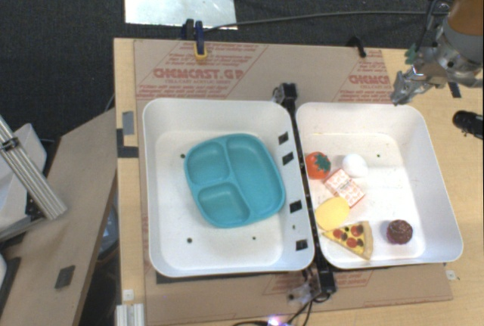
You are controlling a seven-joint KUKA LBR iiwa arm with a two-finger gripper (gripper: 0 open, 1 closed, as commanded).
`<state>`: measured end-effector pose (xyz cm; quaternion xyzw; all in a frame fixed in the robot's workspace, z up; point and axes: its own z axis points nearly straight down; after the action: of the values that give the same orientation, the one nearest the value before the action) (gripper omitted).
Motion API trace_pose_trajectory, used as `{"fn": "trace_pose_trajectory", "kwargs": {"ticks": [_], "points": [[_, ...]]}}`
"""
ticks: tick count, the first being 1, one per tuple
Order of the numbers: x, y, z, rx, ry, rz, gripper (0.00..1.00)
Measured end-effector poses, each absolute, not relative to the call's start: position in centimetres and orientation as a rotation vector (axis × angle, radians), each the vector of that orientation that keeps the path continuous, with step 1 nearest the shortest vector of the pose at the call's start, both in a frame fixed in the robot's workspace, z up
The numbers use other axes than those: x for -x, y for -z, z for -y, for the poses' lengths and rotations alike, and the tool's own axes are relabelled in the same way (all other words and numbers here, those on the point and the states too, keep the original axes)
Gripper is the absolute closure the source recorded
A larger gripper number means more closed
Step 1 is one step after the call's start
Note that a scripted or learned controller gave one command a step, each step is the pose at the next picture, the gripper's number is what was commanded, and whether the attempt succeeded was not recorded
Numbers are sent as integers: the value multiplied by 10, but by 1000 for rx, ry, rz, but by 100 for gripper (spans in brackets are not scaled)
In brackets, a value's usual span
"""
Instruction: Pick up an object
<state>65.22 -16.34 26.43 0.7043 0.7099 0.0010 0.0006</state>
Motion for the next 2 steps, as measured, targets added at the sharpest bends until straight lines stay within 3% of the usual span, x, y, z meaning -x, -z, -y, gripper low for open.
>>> {"fn": "trace_pose_trajectory", "kwargs": {"ticks": [2], "points": [[-613, -249, 67, -2214, 0, -2232, 100]]}}
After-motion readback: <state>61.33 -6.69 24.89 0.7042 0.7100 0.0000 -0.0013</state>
